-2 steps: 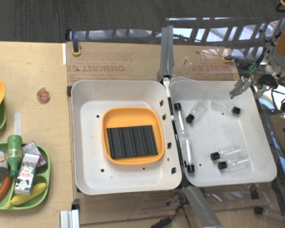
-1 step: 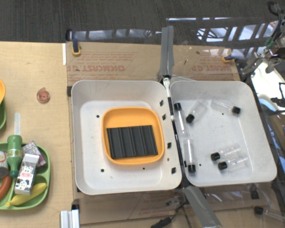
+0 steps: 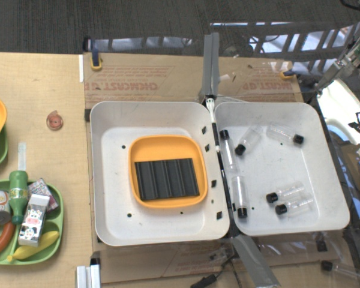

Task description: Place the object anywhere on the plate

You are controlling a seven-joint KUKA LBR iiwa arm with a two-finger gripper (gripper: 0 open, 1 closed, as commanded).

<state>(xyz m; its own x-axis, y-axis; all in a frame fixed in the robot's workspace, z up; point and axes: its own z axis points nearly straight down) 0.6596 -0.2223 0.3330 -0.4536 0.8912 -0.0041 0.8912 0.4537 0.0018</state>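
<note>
Plate (image 3: 167, 144), orange, sits mid-floor in the left bin (image 3: 108, 173). I see a dark ribbed block (image 3: 170, 179) lying flat on it, well inside the rim and towards the near edge. In the right bin (image 3: 325, 161) I count several clear vials with black caps (image 3: 248, 141), scattered and lying on their sides. Gripper state: I cannot tell from this camera.
</note>
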